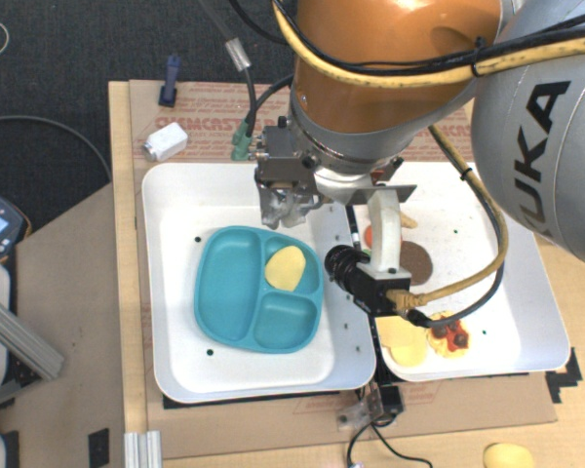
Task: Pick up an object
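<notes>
A teal divided plate (236, 291) lies in the left bin (171, 261). A pale yellow piece (285, 267) rests in the plate's upper right compartment. My gripper (289, 206) hangs over the far part of the left bin, just above and behind that compartment, with nothing visibly held. The right bin (526, 320) holds a brown disc (416, 262), a yellow piece (402, 342) near its front edge, a small orange-red item (451, 336) and a red-orange thing (370, 234) partly hidden by the wrist hardware.
The big orange and grey arm covers the far side of both bins. On the cardboard behind the left bin sit a small white box (166, 141) and a blue clip (169, 80). A yellow object (507, 455) lies off the bench at the bottom right.
</notes>
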`<state>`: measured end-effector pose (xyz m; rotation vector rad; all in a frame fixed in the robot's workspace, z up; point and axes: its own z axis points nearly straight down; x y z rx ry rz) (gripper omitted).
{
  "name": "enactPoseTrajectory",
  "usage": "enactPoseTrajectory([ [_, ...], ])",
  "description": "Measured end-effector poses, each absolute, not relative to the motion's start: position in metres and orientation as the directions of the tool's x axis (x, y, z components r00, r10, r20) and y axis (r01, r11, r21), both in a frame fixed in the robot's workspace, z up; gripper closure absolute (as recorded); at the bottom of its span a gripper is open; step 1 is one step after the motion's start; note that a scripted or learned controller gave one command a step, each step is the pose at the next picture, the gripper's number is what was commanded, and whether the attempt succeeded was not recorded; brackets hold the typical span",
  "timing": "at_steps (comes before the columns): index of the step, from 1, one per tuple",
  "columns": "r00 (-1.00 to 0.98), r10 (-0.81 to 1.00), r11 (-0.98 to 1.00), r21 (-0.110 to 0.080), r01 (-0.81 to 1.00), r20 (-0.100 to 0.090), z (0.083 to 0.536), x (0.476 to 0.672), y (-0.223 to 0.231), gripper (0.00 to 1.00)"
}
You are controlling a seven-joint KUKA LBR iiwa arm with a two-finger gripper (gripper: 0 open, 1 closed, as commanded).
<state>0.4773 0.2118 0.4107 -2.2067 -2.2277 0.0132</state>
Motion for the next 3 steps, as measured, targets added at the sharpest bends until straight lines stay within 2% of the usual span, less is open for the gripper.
enactPoseTrajectory([
  [1, -0.002, 1.000, 0.002, 0.001, 1.000, 0.001, 0.426, 0.479, 0.207, 1.00],
  [2, -0.003, 1.000, 0.003, 0.003, 1.000, 0.002, 0.437, 0.480, 0.208, 1.00],
  [3, -0.002, 1.000, 0.002, 0.005, 1.000, 0.003, 0.476, 0.479, 0.225, 1.00],
])
